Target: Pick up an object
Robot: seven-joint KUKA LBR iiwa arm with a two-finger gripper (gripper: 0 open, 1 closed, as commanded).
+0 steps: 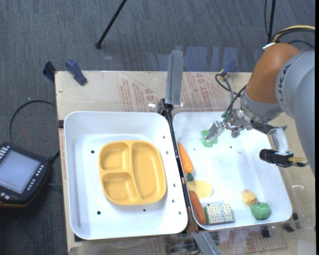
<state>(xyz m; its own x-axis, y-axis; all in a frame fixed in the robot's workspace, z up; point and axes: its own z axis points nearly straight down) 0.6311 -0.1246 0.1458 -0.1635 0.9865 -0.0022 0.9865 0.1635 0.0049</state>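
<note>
While pincer grips small green object, carrot lies lengthwise, tip toward far rim.

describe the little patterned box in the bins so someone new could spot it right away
Look in the right-hand white bin, along its near edge. The patterned box lies there, right of a reddish sausage-shaped piece and below a pale yellow disc. It is the only flat rectangular item, covered in a fine speckled print.

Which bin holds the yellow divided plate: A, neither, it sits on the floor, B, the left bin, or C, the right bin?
B: the yellow plate lies flat inside the left bin, while the carrot and the other small items lie in the right bin.
</note>
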